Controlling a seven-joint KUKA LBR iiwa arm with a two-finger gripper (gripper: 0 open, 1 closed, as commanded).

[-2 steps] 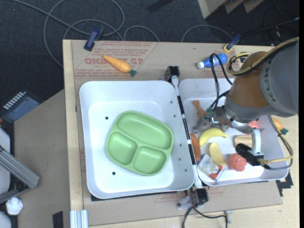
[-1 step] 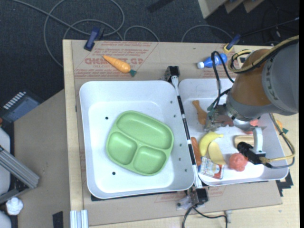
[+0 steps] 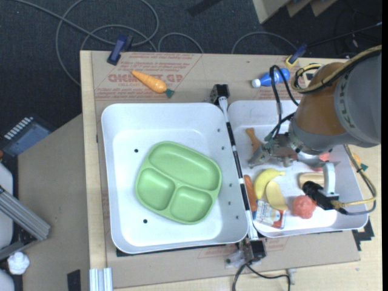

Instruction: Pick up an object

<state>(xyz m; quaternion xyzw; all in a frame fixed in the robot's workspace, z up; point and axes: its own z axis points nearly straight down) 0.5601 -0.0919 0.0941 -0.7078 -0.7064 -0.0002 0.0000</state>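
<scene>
Resting on cardboard (image 3: 182, 71): two white bins (image 3: 121, 162).

The surface (image 3: 182, 71) is a pale brown board with faded red print along its upper part, set against dark carpet at the top of the frame. Two shallow white bins sit on it side by side: the left bin (image 3: 121, 132) in the middle of the frame, the right bin (image 3: 242, 111) at centre right, their inner walls touching. An orange toy carrot (image 3: 150, 81) lies on the bare board just above the left bin. A blue clip (image 3: 118, 48) grips the board's upper left edge, and a blue and white object (image 3: 265, 80) lies above the right bin.
</scene>
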